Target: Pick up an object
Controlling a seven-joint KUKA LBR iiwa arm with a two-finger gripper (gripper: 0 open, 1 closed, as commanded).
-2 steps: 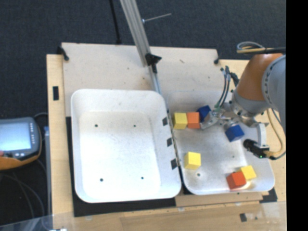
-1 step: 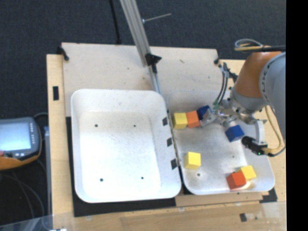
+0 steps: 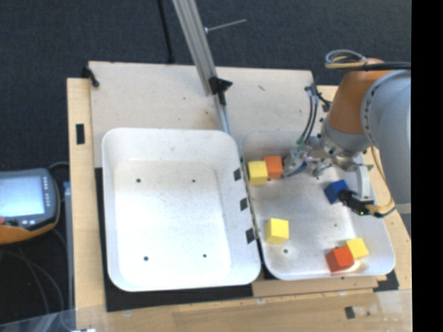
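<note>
Clearly, I had the grey arm's two-finger gripper point(image 3: 309, 163) down in the right shallow white plastic bin point(image 3: 304, 268), at its far edge, and I could not tell how its jaws stood.

From my remote seat I saw a small orange cube point(image 3: 274, 166) and a small yellow cube point(image 3: 257, 172) touching each other just left of the jaws, the orange one nearer them, against the bin's left wall. A small blue block point(image 3: 336, 191) lay just right of the jaws and a little nearer the camera. Another yellow cube point(image 3: 277, 229) sat well in front of the jaws, alone on the bin floor. Farthest from the jaws, at the near right corner, a red-orange cube point(image 3: 340, 258) touched a third yellow cube point(image 3: 358, 247). Nothing showed between the jaws. The left white bin point(image 3: 173, 206) stood beside it, well left of the jaws.
</note>
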